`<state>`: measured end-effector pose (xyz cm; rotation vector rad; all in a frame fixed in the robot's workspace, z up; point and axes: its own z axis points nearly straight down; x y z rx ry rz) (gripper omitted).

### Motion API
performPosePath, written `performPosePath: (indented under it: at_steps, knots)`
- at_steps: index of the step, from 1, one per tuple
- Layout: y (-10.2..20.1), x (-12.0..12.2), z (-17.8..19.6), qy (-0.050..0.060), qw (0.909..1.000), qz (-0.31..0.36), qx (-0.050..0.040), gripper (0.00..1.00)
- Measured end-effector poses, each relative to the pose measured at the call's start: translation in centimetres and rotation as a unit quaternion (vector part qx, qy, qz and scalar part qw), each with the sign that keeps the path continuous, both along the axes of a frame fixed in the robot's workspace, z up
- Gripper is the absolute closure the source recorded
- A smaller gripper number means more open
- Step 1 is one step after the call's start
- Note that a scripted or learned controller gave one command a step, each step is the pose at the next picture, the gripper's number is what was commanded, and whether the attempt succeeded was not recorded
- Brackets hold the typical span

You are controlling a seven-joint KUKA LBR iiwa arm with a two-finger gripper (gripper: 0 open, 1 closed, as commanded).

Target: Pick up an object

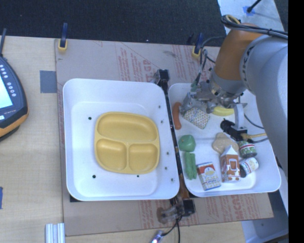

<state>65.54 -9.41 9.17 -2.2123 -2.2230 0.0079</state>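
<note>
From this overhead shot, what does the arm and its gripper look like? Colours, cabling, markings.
The arm is a thick, rounded grey body with a broad orange band above the wrist. Below the band sits a darker metallic wrist section leading to the gripper, grey-silver and blocky. Thin black cables loop around the wrist and trail off alongside the arm. No legible markings.

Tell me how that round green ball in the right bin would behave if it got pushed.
The green ball looks round and smooth, so it would probably roll. It would likely stop soon, since the green stick lies just below it and the bin wall is close. Its smooth surface might slip.
</note>
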Motion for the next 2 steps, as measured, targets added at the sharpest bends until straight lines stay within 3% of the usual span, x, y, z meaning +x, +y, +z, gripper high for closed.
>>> performPosePath:
  at_steps: [2]
  knots:
    - [-0.07,0.05,0.19,-0.001,1.0000,0.000,0.0004,0.00]
